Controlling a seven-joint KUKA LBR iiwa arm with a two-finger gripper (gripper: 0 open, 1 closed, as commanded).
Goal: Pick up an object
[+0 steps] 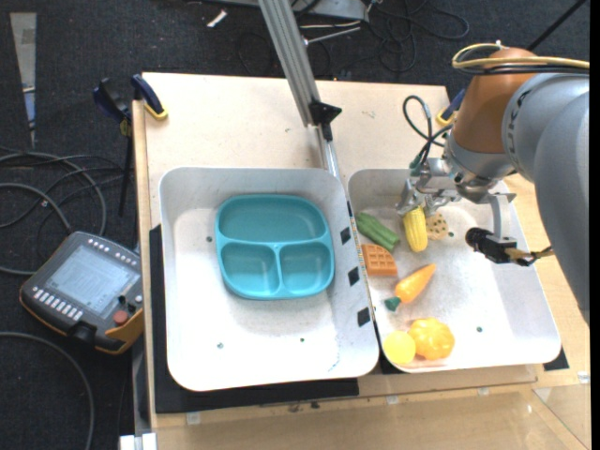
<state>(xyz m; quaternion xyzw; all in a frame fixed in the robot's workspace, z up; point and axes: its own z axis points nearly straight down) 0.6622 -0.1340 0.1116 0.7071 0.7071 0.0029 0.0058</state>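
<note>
A yellow corn cob (415,230) lies in the far left part of the right bin (511,322), standing roughly lengthwise from far to near. The hand (424,200) hangs right over its far end, so close that the two seem to touch, though whether the fingers are spread or pinching the cob I cannot tell from here. Just beside the cob on the right sits a small pale die (436,223) with dark spots. To the left of the cob a green pepper (377,230) lies at a slant, and nearer than that a flat orange waffle (379,260). An orange carrot (413,283) lies near the middle of the bin, and at the near edge a yellow lemon (398,348) touches a yellow bell pepper (431,337). The grey arm (548,125) with its orange band (487,101) reaches in from the right. The left bin (187,279) holds a teal divided plate (275,246). Both bins rest on a pale wooden surface (225,120), and a handheld controller (80,289) lies on the floor to the left.
</note>
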